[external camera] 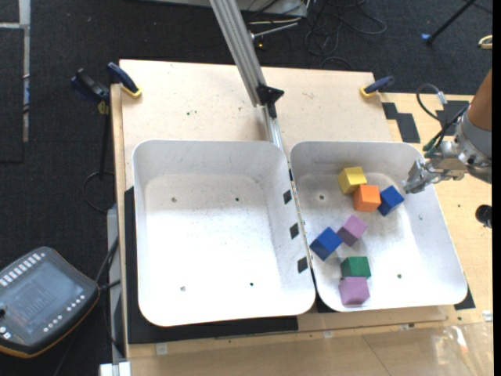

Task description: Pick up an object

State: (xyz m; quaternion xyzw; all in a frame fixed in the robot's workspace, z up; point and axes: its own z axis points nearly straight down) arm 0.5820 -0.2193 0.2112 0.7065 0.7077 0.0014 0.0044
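Even, bright overhead light; soft shadows inside the white bins (211, 159); slightly grainy focus.

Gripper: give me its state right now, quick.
Gripper: over the right bin's far right edge, near the blue block; holding nothing visible; open or closed cannot be told.

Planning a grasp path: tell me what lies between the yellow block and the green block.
In the camera view, a light purple cube sits between the yellow block and green block.

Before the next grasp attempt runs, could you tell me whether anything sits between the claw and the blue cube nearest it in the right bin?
Nothing visible does. The claw is at the right bin's upper right edge, with the blue cube just below-left of it. The orange cube lies on the blue cube's far side.
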